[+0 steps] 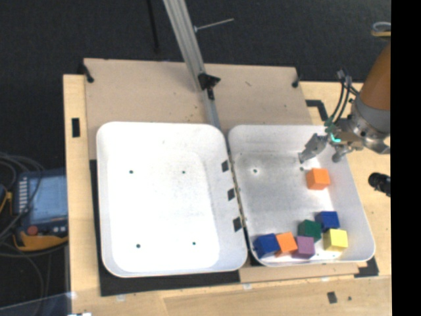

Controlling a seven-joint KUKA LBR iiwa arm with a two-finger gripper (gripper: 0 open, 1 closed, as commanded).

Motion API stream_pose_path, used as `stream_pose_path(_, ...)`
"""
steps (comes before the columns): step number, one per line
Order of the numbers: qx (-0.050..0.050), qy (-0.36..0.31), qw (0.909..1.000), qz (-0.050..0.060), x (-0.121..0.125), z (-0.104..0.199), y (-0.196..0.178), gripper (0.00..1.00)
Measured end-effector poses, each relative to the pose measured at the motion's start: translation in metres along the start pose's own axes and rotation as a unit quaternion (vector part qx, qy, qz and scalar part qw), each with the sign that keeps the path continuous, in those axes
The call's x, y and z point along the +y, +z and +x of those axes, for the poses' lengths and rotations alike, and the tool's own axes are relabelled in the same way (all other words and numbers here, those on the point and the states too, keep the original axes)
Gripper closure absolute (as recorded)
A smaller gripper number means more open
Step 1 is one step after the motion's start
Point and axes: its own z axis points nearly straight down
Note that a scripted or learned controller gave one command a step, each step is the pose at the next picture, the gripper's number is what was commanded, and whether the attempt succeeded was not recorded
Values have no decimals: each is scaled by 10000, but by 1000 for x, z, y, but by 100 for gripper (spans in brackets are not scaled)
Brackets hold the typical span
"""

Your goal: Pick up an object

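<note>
In the right bin, an orange block lies alone near the far right. My gripper hangs just above and behind it, at the bin's far right corner. It is open, with nothing between its fingers. Along the bin's near edge sit a blue block, a second orange block, a purple block, a green block, another blue block and a yellow block.
The left bin stands beside the right one, with small clips on the shared rim. A slanted metal rail rises from behind the bins. A pendant with cables lies off the bench's left edge.
</note>
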Motion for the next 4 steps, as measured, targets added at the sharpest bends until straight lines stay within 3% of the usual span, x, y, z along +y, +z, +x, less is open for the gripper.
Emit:
stream_pose_path(1,-3,-14,10000,18,8,1,47,0)
stream_pose_path(2,-27,15,10000,-30,5,3,86,0)
stream_pose_path(3,-44,18,9999,-115,10,1,90,0)
stream_pose_path(4,-60,21,9999,-142,11,-1,80,100)
